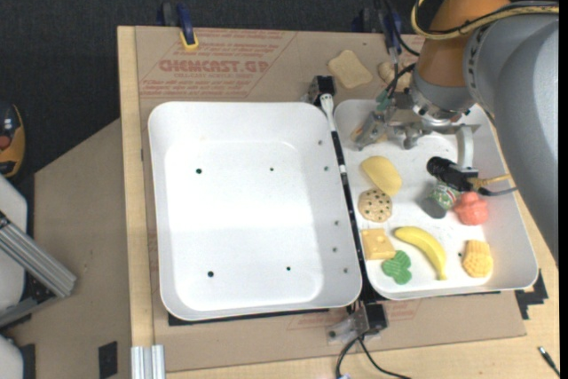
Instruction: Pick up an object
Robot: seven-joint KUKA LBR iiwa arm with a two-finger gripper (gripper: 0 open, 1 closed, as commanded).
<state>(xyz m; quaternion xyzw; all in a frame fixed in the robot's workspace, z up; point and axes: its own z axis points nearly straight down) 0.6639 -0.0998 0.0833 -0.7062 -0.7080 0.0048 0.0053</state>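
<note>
Hovering over the far end of the right bin, the gripper hangs just beyond the pale yellow piece – a sensible spot for a descent, I judge, since every candidate sits in that bin. Taking the yellow piece as landmark: the cookie lies just nearer the camera, the banana nearer still and to its right, the green piece beside the banana, the red fruit well to the right. The bread slice lies beyond, on the bench (outside both bins). Nothing shows between the metal parts – whether they are parted or closed I cannot tell, as the wrist blocks much of the tool.
</note>
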